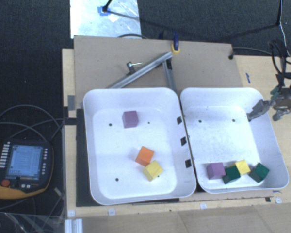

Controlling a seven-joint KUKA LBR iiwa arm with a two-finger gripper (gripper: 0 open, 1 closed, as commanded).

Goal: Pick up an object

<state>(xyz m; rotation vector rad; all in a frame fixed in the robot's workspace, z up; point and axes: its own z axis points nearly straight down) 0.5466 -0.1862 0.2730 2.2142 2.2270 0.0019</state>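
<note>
Seven small blocks lie in the two bins, all roughly cubes with no long axis to speak of. In the left bin a purple block sits near the far wall with its edges about square to the bin. Nearer the front, an orange block is turned so a corner points toward the camera, and a yellow block touches it at the near right, also turned.

In the right bin four blocks crowd the near wall in a row: a purple cube, a dark green block, a small yellow cube and another green block, each touching or just beside its neighbour.

The gripper hangs over the right bin's far right rim, well apart from every block, with nothing in it.
</note>
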